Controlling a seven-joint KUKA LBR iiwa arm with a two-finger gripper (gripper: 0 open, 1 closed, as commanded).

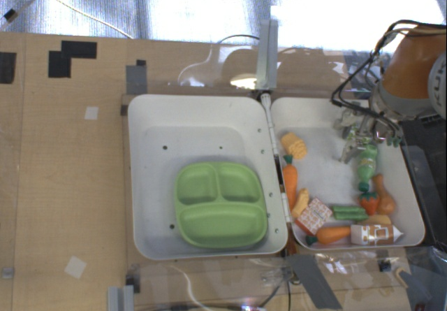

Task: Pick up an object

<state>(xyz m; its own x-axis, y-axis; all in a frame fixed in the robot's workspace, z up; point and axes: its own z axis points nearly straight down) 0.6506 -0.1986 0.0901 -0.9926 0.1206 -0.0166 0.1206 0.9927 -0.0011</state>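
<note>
Place: I read this as a robotics lab.
Counter [63, 184]: bare board with black marker patches [70, 56] and tape.
Bins [202, 121]: two white, fixed side by side.
Wiring: loose cables [70, 5] along the far edge.

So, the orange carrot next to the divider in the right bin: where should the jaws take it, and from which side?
Probably the carrot is best gripped across its thick upper body, coming straight down from above. It lies flat, lengthwise along the divider, with bare floor on its right, so the jaws should close across its width. The tapered lower end meets other toys.
</note>
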